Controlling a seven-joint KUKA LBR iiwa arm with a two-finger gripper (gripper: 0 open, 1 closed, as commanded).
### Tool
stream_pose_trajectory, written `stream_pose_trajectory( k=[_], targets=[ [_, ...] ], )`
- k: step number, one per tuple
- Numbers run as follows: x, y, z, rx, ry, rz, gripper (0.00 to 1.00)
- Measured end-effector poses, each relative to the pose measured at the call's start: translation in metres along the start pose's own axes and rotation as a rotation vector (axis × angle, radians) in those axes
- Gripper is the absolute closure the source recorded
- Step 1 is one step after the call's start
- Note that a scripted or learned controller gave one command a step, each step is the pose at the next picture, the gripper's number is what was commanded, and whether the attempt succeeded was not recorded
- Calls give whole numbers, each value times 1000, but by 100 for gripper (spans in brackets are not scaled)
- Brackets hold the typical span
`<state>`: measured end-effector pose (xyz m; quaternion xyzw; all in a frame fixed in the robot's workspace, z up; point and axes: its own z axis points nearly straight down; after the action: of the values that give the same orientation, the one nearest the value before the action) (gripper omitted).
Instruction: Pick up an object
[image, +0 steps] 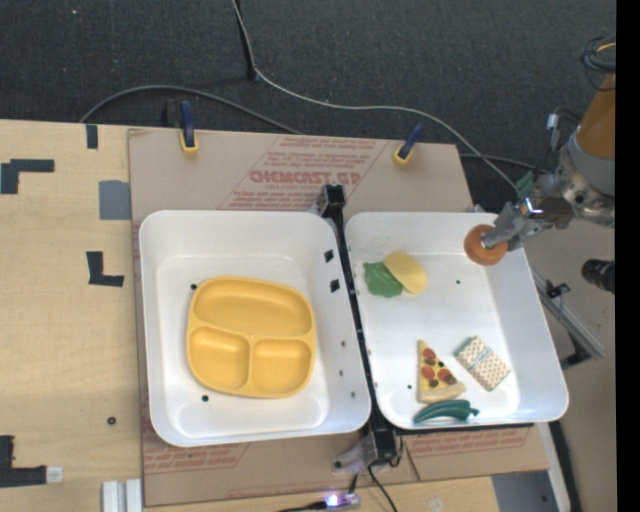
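The gripper (497, 236) is hovering at the right bin's (530, 330) far-right corner, touching an orange disc (486, 247). Can't tell if it's gripping. Other objs are lying nearer the bin's center.

1. Red print on the brown cardboard sheet (300, 170) under the two bins, seen upside down from this camera, reads roughly "CHEMCAST GP"; the last letters are uncertain.
2. Smaller red lines above and below that word on the same sheet are too small to read.
3. Red print along the cardboard's lower edge is also too small to read.
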<state>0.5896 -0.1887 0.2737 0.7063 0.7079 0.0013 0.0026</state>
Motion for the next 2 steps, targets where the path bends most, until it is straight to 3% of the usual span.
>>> stream_pose_trajectory(
  k=[2],
  targets=[
    [110,0,27,8,3,-5,100]
  ],
)
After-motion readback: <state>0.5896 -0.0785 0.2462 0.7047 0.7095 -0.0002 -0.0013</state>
